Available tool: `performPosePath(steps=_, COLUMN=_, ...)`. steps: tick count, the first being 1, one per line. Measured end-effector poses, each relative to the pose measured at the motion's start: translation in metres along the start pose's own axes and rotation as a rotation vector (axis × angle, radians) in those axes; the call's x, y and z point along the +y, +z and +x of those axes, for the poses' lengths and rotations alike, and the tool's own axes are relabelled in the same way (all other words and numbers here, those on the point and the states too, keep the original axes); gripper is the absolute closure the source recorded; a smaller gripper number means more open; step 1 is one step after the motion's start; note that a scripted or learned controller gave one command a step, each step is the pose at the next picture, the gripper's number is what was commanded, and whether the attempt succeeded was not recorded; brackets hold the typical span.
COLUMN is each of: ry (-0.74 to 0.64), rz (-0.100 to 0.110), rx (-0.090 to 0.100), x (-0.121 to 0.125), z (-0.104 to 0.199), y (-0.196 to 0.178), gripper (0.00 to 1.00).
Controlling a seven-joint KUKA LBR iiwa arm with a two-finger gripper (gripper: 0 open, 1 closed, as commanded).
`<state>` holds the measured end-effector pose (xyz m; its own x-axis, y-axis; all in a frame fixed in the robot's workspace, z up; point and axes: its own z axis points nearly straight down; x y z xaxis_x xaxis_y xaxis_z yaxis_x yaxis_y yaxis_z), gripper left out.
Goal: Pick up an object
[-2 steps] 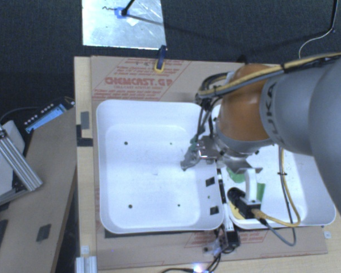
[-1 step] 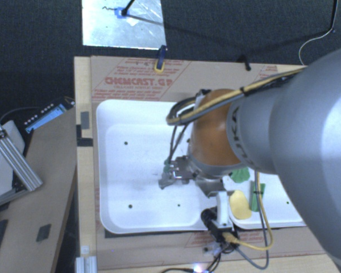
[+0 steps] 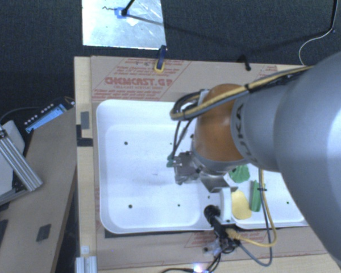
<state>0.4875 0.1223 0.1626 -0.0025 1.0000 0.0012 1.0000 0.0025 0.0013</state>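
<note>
My gripper (image 3: 183,169) hangs below the orange wrist band (image 3: 216,131), over the right part of the left white bin (image 3: 120,152). The arm's grey body covers most of the right bin (image 3: 284,212). In the part of that bin that shows lie a yellow rounded object (image 3: 241,205), a green stick-like object (image 3: 254,195) and a darker green piece (image 3: 239,173), all just right of the gripper. Nothing shows in the gripper's grasp.
Cables (image 3: 238,240) loop down from the wrist past the bins' front rim. Under the bins lies a cardboard sheet (image 3: 139,78) with a yellow and blue clip (image 3: 159,61) at its far edge. A metal rail (image 3: 11,152) stands at the left.
</note>
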Motion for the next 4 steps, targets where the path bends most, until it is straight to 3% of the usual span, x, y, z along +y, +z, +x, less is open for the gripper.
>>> performPosePath(steps=1, ry=-0.005, rz=-0.019, rx=0.006, x=0.030, z=0.024, y=-0.182, gripper=1.00)
performPosePath(steps=2, ry=-0.007, rz=0.003, rx=0.000, x=0.038, z=0.091, y=-0.116, gripper=1.00)
performPosePath(steps=3, ry=-0.004, rz=-0.008, rx=0.002, x=0.105, z=0.114, y=-0.157, gripper=1.00)
performPosePath(steps=4, ry=-0.002, rz=-0.008, rx=0.001, x=0.185, z=0.111, y=-0.175, gripper=1.00)
